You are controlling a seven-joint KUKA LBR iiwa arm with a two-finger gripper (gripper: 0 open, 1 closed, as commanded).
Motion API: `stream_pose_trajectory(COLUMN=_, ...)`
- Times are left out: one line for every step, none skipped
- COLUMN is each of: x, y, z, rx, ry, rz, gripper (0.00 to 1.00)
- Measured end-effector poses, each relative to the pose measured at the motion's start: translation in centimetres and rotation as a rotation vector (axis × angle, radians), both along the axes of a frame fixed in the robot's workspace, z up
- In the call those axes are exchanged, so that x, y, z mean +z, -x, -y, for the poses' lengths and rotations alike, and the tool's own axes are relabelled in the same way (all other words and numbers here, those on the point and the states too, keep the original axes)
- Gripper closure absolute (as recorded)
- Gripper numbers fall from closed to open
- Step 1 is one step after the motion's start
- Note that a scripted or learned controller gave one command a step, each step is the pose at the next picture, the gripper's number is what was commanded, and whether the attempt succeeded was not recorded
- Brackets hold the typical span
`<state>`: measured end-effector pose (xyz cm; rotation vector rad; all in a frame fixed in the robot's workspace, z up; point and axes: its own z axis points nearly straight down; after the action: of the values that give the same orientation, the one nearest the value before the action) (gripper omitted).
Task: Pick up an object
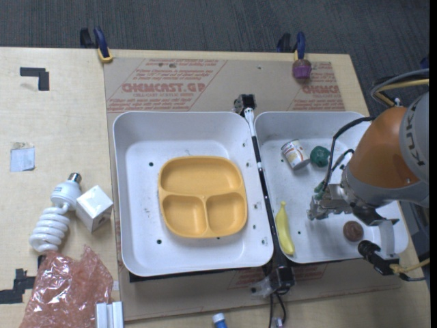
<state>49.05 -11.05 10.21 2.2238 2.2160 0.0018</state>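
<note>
In the right bin (273, 125), the gripper (318, 209) hovers; whether open or closed, I cannot tell.

A light wooden bench (54, 121) is set on dark grey carpet (205, 9) — a brown board (171, 80) is fastened to it by 2 blue clamps (101, 44).

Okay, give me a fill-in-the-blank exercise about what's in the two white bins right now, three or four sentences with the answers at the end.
1. The yellow three-compartment plastic tray lies in the ____ bin.
2. The yellow banana lies along the ____ wall of the right white bin.
3. The small green ball sits just right of the small labelled ____.
4. The round brown disc lies in the ____ bin.

Missing words: left; left; can; right
</note>
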Motion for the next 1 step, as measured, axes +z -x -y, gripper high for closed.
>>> stream_pose_trajectory(x=9.04, y=-7.01, z=-5.22, rx=0.005, ry=0.0, rz=-0.001, gripper=1.0)
